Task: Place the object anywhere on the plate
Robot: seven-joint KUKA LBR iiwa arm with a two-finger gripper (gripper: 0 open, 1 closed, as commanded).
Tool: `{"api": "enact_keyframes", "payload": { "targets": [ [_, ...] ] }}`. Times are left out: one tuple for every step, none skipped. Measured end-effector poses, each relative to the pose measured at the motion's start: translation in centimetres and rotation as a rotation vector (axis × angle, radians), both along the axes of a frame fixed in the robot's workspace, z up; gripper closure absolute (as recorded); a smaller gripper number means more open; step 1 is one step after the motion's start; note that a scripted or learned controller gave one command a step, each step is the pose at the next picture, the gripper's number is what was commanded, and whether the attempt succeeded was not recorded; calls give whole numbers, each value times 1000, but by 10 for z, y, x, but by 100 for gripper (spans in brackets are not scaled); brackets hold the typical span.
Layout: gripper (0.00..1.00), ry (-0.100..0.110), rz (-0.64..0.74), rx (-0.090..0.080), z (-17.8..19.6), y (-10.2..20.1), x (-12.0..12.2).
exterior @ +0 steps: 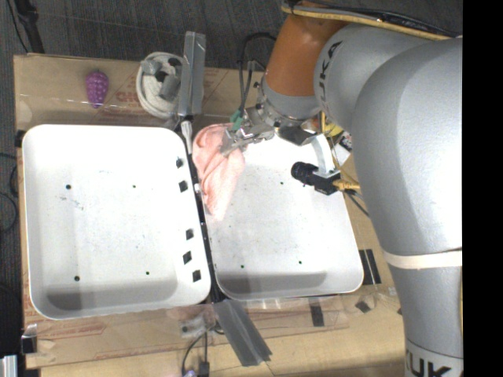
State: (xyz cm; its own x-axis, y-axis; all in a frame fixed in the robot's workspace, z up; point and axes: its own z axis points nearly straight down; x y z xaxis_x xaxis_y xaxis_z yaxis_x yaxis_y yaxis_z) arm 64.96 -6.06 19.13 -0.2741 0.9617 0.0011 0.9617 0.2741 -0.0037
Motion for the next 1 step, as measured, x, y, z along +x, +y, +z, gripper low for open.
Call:
{"api": "enact_keyframes", "payload": {
  "targets": [
    [100, -1, 8, 0, 40, 1, 0]
  ]
}}
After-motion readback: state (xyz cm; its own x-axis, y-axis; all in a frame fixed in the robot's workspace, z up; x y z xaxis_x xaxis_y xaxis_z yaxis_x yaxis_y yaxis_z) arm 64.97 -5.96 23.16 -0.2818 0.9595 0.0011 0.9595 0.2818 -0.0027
